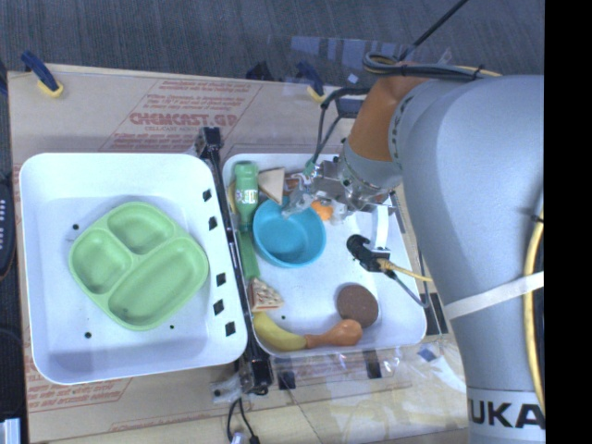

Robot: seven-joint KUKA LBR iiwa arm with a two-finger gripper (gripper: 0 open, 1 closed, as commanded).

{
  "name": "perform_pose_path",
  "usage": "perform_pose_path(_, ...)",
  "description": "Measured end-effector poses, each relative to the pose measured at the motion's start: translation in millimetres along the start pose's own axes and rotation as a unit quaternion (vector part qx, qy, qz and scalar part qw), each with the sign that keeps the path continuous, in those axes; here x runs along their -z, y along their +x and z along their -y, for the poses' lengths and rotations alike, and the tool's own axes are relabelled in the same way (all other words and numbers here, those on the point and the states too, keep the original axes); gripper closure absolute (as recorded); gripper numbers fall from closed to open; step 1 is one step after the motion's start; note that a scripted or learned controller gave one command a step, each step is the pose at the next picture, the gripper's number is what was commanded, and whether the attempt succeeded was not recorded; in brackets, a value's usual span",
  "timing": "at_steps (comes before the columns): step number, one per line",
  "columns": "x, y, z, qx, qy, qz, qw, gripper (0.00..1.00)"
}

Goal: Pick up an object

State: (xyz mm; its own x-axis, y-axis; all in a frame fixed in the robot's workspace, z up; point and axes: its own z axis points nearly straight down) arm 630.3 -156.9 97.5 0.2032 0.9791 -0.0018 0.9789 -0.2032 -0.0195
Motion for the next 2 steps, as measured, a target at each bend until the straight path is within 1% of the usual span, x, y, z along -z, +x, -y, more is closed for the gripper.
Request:
perform_pose_path(1, 10.1, 0.0, 1.3, 0.006, 0.006, 0.000, 1.0000, 1.00)
perform_pose_path(2, 11.2, 6.9, -9.6, -0.109, 0.021, 0.004, 0.9938, 1.00)
